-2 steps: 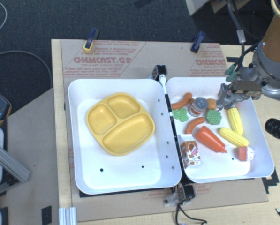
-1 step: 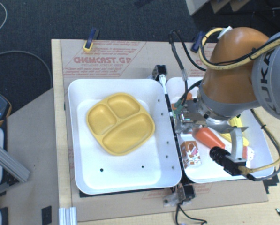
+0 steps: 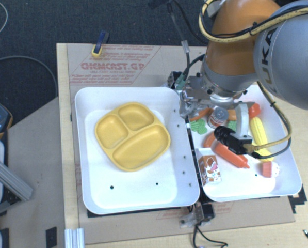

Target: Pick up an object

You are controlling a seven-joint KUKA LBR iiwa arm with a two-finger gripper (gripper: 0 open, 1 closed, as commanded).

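Nearest the camera, the front edge of the bench (image 3: pixel 143 226) runs below both bins. The left bin (image 3: pixel 92 190) has open white floor along its front and right side; a yellow divided plate (image 3: pixel 132 135) sits in its rear half, well clear of the bin's rim on all sides.

The right bin (image 3: pixel 246 190) is crowded. Closest to its front left corner lies a small brown-and-white packet (image 3: pixel 209 169), just beside the wall shared with the left bin. Behind it an orange carrot (image 3: pixel 230 154) lies slanted, and a small pink piece (image 3: pixel 268 168) rests nearer the right rim. A yellow corn cob (image 3: pixel 258 131) lies lengthwise farther back, with a white piece (image 3: pixel 242 122) just left of it. A green item (image 3: pixel 198 126) sits near the shared wall.

The end effector (image 3: pixel 215 115) hangs low over the rear left of the right bin, among the toys, close to the shared wall. Whether it is open or grips anything cannot be told, since the wrist covers it. The grey arm with its orange band (image 3: pixel 241 14) fills the far right, leaving little free room above that bin.
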